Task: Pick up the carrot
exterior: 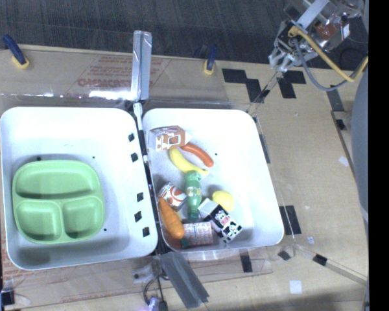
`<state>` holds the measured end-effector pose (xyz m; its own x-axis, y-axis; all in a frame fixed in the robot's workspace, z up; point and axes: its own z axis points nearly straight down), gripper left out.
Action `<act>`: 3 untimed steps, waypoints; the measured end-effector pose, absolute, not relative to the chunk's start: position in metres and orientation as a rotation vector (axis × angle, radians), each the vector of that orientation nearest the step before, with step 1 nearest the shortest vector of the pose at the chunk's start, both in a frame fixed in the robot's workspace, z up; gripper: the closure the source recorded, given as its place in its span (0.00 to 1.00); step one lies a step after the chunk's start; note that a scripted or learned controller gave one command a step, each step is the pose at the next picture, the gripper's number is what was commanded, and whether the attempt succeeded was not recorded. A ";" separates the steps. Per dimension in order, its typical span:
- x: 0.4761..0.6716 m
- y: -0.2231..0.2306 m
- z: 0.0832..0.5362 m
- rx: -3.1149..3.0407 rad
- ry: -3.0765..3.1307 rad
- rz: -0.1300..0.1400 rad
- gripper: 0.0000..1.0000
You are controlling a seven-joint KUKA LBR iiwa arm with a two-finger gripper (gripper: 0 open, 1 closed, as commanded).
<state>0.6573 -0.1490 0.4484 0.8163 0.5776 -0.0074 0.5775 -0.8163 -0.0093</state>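
The carrot (171, 221) is a short orange cone lying near the front left corner of the right bin (262, 173), its tip pointing toward the back. A small striped can (174, 195) touches its upper end and a can on its side (198, 233) lies against its right. My gripper (281, 56) hangs outside the bins, above the bench beyond the right bin's far right corner, well away from the carrot. Nothing shows in its grasp.
The right bin also holds a brown carton (168, 137), a banana (181, 161), a red sausage (198, 153), a green bottle (193, 196), a lemon (222, 199) and a cow-patterned carton (222, 223). A green divided tray (57, 201) sits in the left bin (71, 125).
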 end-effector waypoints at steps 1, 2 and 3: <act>0.657 -0.149 0.448 -2.987 -0.950 0.017 0.00; 0.648 -0.164 0.440 -3.069 -0.645 0.014 0.00; 0.648 -0.169 0.441 -3.124 -0.319 0.005 0.00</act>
<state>0.6476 -0.1688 0.4412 0.9793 0.2022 -0.0033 0.2022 -0.9793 -0.0013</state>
